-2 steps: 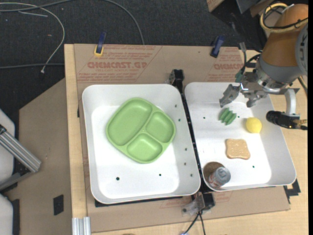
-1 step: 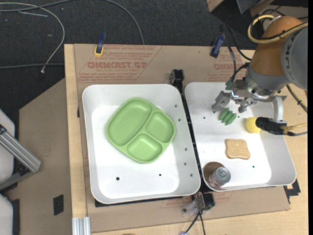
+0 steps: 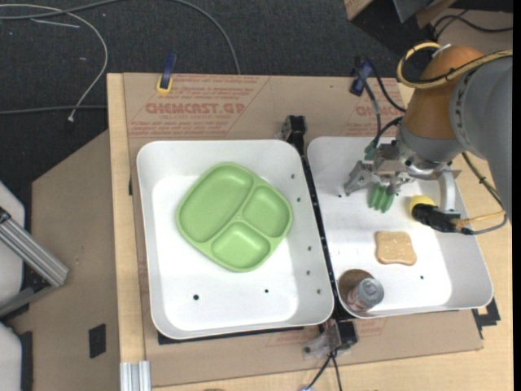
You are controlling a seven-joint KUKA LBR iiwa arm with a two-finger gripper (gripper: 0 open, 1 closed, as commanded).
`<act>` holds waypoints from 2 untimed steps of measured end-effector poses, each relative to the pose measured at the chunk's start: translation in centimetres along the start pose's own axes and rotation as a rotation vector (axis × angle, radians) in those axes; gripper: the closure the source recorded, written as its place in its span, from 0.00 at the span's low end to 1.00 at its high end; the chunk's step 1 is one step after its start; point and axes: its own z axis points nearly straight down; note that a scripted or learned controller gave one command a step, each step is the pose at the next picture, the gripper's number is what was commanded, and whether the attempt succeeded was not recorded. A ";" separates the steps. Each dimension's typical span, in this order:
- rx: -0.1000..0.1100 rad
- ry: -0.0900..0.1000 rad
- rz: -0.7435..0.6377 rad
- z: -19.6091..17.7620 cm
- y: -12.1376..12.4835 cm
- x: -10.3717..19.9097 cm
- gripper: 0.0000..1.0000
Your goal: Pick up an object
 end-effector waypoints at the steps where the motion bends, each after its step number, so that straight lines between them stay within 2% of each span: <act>1: -0.007 -0.001 0.001 -1.5 0.1 0.0 1.00; 2: -0.011 -0.002 0.000 -6.4 -0.1 0.9 1.00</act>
